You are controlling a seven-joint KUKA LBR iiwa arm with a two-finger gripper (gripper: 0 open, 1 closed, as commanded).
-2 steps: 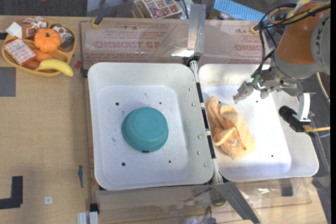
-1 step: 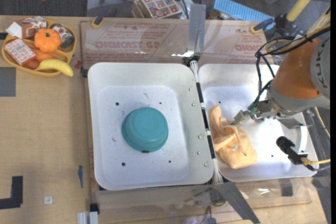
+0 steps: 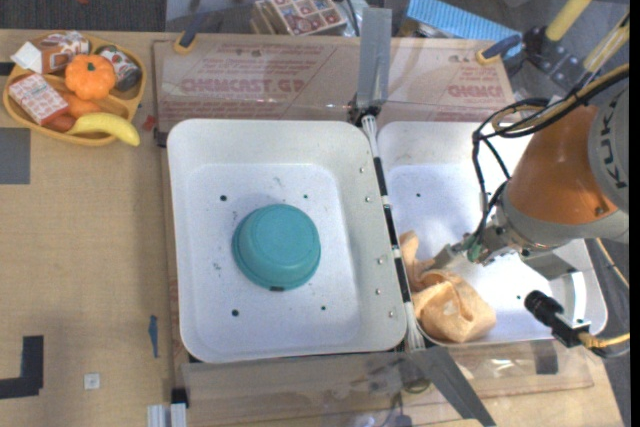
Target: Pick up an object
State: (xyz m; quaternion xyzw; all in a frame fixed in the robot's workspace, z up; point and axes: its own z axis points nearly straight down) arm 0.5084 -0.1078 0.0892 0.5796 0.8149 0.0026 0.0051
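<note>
A tan bread-like lump (image 3: 453, 307) is seen at the near left corner of the right bin (image 3: 430, 175), the gripper (image 3: 455, 253) is lowered beside it in approach, finger state cannot be told, and a closing grasp is judged next.

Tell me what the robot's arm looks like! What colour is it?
The arm is fat and rounded. It has a big orange band, with grey above it and black letters on the grey part. Black cables loop along its side. Lower down it narrows to a small grey metal wrist, where the gripper sits.
</note>
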